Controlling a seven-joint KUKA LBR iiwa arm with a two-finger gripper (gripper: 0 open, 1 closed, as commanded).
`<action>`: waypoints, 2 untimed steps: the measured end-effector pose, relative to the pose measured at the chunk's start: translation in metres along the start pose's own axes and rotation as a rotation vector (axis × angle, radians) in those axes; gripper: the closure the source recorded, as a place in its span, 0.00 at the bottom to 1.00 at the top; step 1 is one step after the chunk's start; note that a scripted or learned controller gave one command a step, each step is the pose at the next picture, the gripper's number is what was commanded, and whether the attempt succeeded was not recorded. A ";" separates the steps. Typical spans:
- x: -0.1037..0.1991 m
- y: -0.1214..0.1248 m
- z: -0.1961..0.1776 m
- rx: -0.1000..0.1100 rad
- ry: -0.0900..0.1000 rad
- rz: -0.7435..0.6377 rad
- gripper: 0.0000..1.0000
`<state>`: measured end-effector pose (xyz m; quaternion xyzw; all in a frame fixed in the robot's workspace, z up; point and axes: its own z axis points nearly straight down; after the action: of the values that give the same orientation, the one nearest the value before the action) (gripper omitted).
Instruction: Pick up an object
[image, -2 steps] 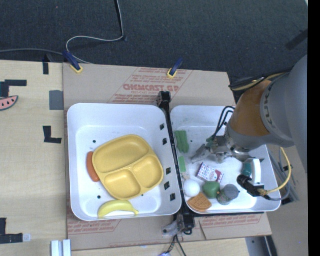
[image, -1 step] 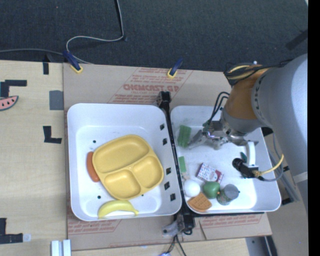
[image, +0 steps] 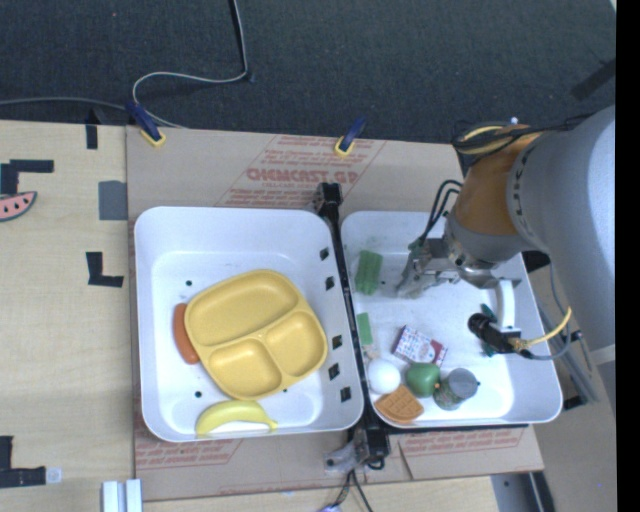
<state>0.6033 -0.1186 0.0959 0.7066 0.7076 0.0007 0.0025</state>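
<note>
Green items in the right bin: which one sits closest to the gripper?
The pale green rectangular block at the bin's upper left, just left of the gripper. The small green strip lies lower by the divider; the round green fruit sits near the front.

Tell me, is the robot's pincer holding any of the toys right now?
No, nothing is held. The pincer hangs over bare floor in the right bin, beside the green block, with nothing between its fingers.

The table (image: 60, 330) bears a cardboard sheet (image: 300, 175). Two white bins sit on it: the right bin (image: 535, 400) under the tool (image: 418, 275), the left bin (image: 160, 330) beside it.
</note>
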 end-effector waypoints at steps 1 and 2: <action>0.000 0.000 0.000 0.000 0.000 0.000 0.00; 0.000 0.053 0.010 0.002 0.001 0.000 0.00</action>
<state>0.6569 -0.1190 0.0857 0.7065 0.7078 0.0006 0.0014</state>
